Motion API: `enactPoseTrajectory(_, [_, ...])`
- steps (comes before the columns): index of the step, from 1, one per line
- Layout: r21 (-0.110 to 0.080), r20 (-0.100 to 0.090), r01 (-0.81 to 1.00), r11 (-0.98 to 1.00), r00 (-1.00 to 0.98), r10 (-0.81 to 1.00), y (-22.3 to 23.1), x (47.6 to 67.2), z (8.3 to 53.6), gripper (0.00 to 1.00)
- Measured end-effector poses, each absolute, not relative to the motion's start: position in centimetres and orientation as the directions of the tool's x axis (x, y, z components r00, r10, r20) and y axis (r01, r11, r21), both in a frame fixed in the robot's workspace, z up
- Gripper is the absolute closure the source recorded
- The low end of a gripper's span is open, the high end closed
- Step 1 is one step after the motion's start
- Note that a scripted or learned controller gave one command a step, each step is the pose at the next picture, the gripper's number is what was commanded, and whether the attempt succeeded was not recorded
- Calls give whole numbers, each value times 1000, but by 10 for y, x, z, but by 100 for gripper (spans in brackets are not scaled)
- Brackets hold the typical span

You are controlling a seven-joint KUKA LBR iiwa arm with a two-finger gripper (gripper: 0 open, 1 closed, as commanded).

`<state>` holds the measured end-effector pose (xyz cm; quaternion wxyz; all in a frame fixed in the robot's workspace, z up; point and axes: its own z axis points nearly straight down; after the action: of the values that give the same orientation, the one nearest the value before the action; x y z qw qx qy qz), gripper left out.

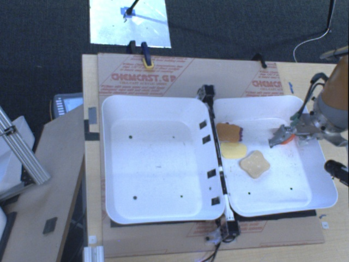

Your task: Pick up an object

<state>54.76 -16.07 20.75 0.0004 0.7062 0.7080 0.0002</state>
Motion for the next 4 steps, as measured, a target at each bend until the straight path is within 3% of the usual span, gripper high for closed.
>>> enactPoseTrajectory(1, [16,0,1000,11,-11,1000,-101,526,335,0])
enactPoseTrajectory(2, [8,-1,1000,8,-8,1000,-104,525,338,100])
enactPoseTrajectory(3, [3,2,1000,9,-9,1000,-51,493,342,100])
enactPoseTrajectory(4, [21,2,1000,11,-11,1000,8,510,494,100])
